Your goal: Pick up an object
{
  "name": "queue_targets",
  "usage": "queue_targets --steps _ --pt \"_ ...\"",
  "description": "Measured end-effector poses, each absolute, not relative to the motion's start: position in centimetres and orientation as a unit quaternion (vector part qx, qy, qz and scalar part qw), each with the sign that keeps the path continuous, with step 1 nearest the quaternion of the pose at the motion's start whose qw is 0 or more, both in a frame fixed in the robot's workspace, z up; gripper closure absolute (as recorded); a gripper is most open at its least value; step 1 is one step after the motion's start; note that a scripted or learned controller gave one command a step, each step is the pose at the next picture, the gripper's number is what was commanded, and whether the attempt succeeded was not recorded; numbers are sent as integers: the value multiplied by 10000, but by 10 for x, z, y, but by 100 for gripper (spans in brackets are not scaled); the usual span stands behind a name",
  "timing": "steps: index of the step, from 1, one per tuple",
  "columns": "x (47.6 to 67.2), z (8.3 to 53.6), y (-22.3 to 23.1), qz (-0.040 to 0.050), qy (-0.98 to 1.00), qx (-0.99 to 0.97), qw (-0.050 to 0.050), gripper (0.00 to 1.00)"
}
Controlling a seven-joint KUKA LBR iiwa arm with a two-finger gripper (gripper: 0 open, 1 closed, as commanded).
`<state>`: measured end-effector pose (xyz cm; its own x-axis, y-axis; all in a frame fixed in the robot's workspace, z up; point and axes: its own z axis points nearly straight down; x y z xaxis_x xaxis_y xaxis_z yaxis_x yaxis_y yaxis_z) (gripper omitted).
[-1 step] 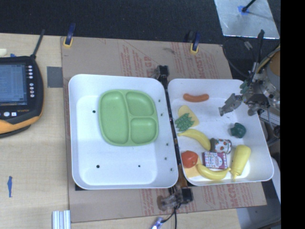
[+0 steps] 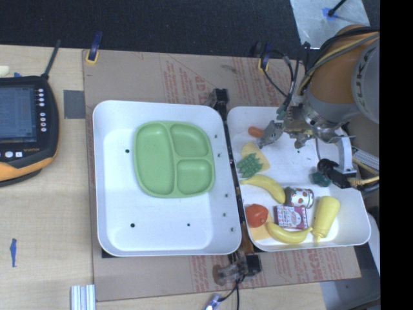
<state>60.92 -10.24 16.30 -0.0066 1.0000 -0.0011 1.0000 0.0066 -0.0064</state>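
My gripper (image 2: 285, 138) hangs over the far part of the right bin (image 2: 361, 237), open, with bare white floor showing between its fingers. An orange carrot (image 2: 255, 132) lies just left of the left fingertip. Nearer the camera are a yellow wedge with a green leafy piece (image 2: 250, 161), a banana (image 2: 266, 186), a small can (image 2: 301, 197), a red tomato (image 2: 256, 214), a red box (image 2: 290, 217), a second banana (image 2: 287, 235) and a yellow bottle (image 2: 325, 216). A dark green item (image 2: 321, 177) lies right of the gripper.
The left bin (image 2: 116, 231) holds a green divided plate (image 2: 174, 158). A handheld pendant (image 2: 22, 128) rests on the bench at far left. The arm's orange-banded wrist (image 2: 342, 76) looms over the right bin's far right corner.
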Motion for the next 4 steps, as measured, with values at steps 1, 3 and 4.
queue_targets --steps 1,3,4 --pt "656 91 -100 25 -7097 -7045 11 0" --pt "657 103 -116 6 -7086 -7056 -7 100" --pt "598 193 -34 12 -7098 -7044 14 100"
